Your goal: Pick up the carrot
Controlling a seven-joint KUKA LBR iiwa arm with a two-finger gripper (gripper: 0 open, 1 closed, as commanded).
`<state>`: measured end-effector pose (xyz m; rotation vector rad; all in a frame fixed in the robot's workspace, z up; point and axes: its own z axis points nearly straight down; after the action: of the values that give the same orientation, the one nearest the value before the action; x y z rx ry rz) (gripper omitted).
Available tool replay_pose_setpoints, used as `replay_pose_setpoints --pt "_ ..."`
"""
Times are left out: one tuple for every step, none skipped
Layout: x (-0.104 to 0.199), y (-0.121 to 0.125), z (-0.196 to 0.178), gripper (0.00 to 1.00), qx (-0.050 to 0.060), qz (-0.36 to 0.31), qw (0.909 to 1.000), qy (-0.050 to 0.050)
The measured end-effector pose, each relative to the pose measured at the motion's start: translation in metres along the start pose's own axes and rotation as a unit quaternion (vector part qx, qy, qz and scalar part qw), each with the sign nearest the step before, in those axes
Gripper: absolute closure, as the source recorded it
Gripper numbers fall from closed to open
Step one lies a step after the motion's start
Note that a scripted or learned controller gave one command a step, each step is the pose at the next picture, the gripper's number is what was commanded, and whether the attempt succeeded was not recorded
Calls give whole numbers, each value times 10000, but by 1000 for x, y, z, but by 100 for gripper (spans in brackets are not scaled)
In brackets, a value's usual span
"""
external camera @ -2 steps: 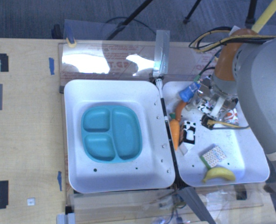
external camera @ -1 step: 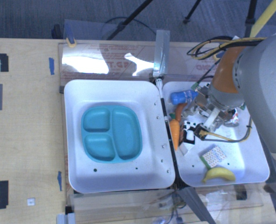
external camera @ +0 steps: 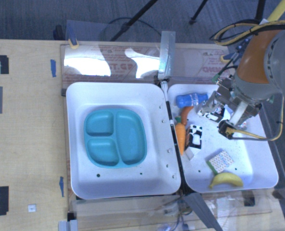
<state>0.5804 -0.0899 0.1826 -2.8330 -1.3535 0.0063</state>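
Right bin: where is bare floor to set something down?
In the right bin, bare floor lies right of the sponge and banana, and between the sponge and the claw. The left edge is crowded: carrot, blue bottle and a black-and-white block.

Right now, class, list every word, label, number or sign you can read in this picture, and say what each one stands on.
Red print on the clear sheet behind the bins: too blurred to read.
Black-and-white pattern on the small tag beside the carrot: a coded marker, no words.
Blue bottle, sponge: no readable label.
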Motion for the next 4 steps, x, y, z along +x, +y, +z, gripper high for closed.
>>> replay_pose_setpoints --pt "-21 -16 67 0 -90 492 9987 69" --pt "-67 -63 91 0 -126 750 9971 56" --pt "10 20 90 0 -86 872 9961 46" --pt "9 21 79 100 -97 859 9963 29"
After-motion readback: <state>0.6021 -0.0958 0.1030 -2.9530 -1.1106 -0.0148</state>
